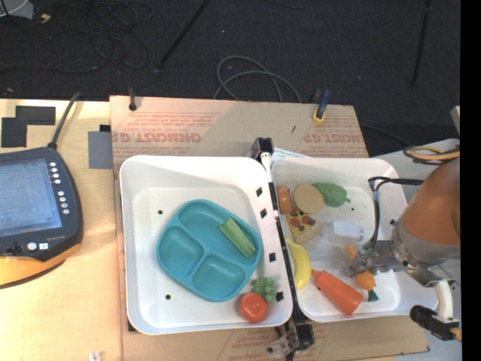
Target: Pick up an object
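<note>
My gripper (364,262) reaches from the right, low over the lower right part of the right bin (385,173). A small orange piece (365,280) lies directly under it, and another orange bit (351,252) sits at its left side. An orange-red carrot (338,292) lies just left of the gripper on the bin floor. A yellow banana (300,262) rests along the bin's left wall. Farther back are a pizza slice (304,224), a tan bun (308,198) and a green leafy piece (331,194).
The left bin (143,201) holds a teal divided plate (188,250) with a green strip (238,237) on it. A red tomato (254,307) and a green broccoli (264,285) lie at that bin's lower right. A tablet (30,201) sits at the far left.
</note>
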Action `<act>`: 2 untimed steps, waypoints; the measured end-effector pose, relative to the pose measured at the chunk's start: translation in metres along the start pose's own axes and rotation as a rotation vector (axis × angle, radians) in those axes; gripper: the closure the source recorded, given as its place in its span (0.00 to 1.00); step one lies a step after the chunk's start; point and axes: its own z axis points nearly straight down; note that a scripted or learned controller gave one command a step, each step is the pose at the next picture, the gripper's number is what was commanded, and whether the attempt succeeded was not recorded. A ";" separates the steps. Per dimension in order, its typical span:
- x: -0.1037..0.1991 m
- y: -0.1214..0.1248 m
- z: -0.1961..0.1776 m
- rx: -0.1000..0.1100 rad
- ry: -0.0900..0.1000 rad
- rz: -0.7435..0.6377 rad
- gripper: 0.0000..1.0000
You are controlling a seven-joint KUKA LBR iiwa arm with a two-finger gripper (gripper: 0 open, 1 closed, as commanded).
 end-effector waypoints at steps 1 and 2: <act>0.101 0.012 -0.037 0.001 0.006 -0.017 1.00; 0.165 0.025 -0.113 -0.003 0.004 -0.015 1.00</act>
